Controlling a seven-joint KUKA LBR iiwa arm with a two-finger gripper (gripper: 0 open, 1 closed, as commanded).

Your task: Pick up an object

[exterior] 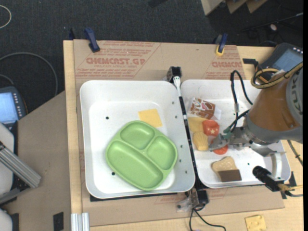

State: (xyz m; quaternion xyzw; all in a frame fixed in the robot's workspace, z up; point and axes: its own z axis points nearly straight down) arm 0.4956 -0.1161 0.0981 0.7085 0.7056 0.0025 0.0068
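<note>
My gripper hangs low in the right bin, near its middle. Directly below it lies a flat red piece, partly hidden by the gripper. To the left are a red tomato-like toy and two yellow food pieces. A wrapped snack lies further back. In front sit a tan bread slice and a brown block. The arm's orange band covers the bin's right side.
The left bin holds a green divided plate and a yellow cheese slice. A black divider strip runs between the bins. Cables loop over the right bin's back. Blue clamps grip the board's far edge.
</note>
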